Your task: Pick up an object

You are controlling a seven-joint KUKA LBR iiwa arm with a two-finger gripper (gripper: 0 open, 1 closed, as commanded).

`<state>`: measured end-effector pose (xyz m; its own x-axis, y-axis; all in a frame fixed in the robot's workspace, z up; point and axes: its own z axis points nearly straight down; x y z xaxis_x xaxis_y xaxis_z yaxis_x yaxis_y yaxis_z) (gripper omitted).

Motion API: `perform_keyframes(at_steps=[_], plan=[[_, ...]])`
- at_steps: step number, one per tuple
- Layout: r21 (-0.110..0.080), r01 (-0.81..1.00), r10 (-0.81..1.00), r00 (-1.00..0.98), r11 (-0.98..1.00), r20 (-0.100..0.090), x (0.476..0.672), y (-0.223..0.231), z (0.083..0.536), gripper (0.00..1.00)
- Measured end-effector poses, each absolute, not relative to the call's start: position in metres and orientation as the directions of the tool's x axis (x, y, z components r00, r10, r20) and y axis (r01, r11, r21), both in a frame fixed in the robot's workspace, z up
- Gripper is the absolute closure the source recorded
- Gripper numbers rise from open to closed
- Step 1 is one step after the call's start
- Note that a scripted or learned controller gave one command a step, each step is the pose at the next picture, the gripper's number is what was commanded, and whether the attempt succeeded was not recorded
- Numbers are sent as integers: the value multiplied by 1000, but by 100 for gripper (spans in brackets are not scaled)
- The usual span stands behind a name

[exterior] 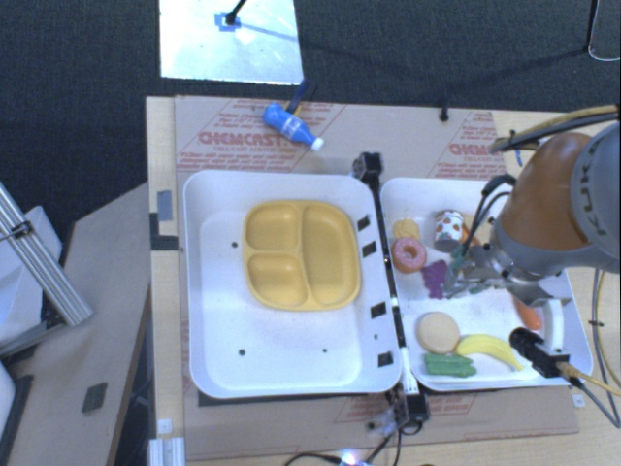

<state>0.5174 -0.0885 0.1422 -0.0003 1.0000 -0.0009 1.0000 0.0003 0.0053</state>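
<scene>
The right bin [408, 194] holds several toy foods: a pink donut [408, 254], a purple grape bunch [434, 278], a tan bun [439, 332], a yellow banana [490, 350], a green pod [448, 364], a small white and red cup [447, 227] and a yellow piece [406, 229]. The arm reaches in from the right, and my gripper [463, 282] hangs low over the bin's middle, just right of the grapes. An orange piece [529, 314] shows partly under the arm.
The left bin [209, 357] holds a yellow divided tray [298, 254]. A blue bottle [290, 125] lies on the board behind the bins. A black divider strip [380, 260] runs between the bins. Cables trail off the arm at the right.
</scene>
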Motion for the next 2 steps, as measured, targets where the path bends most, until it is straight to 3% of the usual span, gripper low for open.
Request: perform_keyframes(at_steps=[1,2], plan=[[9,1000,1000,-4,4,-1,519,-88,207,100],[4,1000,1000,-4,4,0,520,-88,225,100]])
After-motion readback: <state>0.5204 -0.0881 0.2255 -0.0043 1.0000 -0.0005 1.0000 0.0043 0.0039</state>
